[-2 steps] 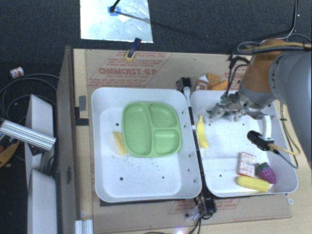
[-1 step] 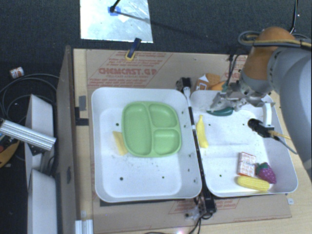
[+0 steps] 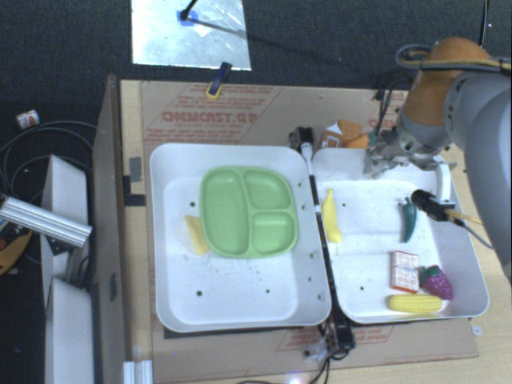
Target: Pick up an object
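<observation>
Toward the left of the frame, the left bin (image 3: 172,238) held a green divided plate (image 3: 246,213) near its middle, with a small yellow piece (image 3: 196,234) lying just beside the plate's left edge. Along the seam between the bins, at the left wall of the right bin (image 3: 472,282), lay a banana (image 3: 330,216). Further right in that bin were a teal pepper (image 3: 409,218), and toward the lower right a small red and white box (image 3: 404,270), an ear of corn (image 3: 415,303) below it and a purple bunch of grapes (image 3: 437,282) beside them. At the upper right, the arm (image 3: 456,94) hung over the bin's top edge, and the gripper (image 3: 384,157) sat at the bin's upper rim, well apart from every object. How it was set could not be told from this view. Judging from that, nothing had been picked up: all objects rested on the bin floors, so choosing, descending, gripping and lifting all remained.
</observation>
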Action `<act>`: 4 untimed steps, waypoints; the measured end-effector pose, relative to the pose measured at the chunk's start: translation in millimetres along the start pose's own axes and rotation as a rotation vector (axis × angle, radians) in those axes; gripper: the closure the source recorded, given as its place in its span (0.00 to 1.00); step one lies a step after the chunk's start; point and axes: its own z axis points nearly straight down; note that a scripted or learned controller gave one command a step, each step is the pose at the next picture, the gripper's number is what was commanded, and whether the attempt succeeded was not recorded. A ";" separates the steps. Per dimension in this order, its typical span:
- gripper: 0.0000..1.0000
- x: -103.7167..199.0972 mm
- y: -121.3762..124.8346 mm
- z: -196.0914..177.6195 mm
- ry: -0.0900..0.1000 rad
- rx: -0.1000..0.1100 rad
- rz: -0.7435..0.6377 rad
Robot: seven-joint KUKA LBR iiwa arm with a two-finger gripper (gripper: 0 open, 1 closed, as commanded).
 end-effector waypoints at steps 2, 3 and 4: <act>0.00 47.6 -71.0 -9.9 0.007 0.014 0.003; 0.00 21.3 -96.4 27.2 0.004 0.015 0.008; 1.00 22.9 -93.7 14.7 0.005 0.009 0.005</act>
